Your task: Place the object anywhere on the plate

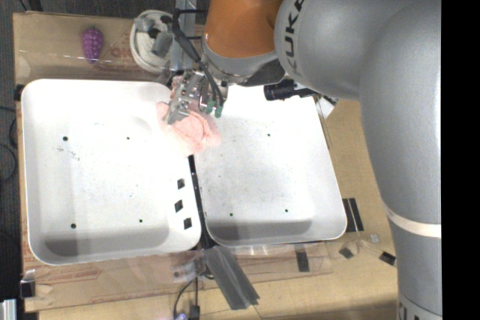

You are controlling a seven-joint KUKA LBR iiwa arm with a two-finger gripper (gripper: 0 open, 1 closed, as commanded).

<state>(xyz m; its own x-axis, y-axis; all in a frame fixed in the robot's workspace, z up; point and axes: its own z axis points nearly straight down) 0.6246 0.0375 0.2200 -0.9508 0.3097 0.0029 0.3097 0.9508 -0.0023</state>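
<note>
Far left on the table, a small purple grape-like toy [92,43] sits beyond the bins. At the bins' shared rim, the soft pink lumpy object [193,130] lies directly beneath the tool [192,97], touching it; finger state, can't tell.

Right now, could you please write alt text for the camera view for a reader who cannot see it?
A grey and orange KUKA arm reaches in from the right, its gripper just above a pink object lying at the far end of the seam between two shallow white bins, left and right. A small purple object rests on the bench beyond the left bin.
</note>
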